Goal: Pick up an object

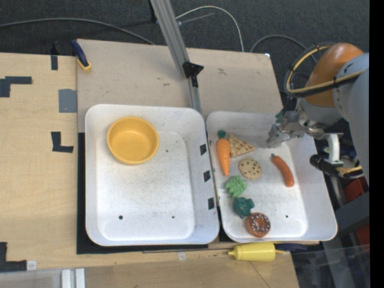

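Note:
The right bin (312, 221) holds several toy foods: a carrot (223, 153), a pizza slice (240, 145), a cookie (249, 169), a light green broccoli (236, 186), a dark green piece (243, 206), a donut (258, 224) and a red sausage (282, 170). My gripper (277, 138) hangs over the bin's upper right part, just above the sausage's top end and right of the pizza slice. Nothing shows between its fingers. The left bin (144, 221) holds a yellow bowl (132, 140).
A yellow mustard bottle (255, 252) lies on the bench just below the right bin. A grey metal pole (174, 35) slants down to the gap between the bins. Cables loop behind the right bin. The arm's orange band (333, 71) is at the right.

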Available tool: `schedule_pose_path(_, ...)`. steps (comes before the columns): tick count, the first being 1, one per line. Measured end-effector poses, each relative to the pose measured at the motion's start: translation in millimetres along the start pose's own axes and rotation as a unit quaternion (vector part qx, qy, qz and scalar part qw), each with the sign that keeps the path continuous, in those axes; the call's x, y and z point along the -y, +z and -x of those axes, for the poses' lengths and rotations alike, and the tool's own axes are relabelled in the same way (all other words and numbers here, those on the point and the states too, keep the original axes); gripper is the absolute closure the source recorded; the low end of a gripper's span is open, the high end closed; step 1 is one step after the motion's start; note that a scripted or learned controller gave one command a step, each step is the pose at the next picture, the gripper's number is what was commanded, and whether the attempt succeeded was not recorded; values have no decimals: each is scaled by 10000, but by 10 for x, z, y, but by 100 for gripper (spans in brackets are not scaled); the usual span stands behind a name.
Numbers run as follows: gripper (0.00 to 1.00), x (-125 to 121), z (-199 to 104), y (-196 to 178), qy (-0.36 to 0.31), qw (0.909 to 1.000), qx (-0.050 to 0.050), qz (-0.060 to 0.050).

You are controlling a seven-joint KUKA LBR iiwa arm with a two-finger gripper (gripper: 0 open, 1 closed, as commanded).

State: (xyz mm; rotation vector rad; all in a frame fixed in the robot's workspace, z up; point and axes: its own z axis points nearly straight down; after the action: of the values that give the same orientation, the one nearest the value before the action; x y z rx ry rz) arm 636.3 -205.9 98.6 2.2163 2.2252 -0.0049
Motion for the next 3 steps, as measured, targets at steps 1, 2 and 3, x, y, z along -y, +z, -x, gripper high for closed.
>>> schedule_pose_path(1, 100, 4, 1, -640, 13, 10000, -4, 35)
schedule_pose_path(2, 100, 32, -6, -1274, 12, 10000, -2, 38)
schedule_pose_path(3, 100, 67, 46, -1736, 12, 10000, -2, 31)
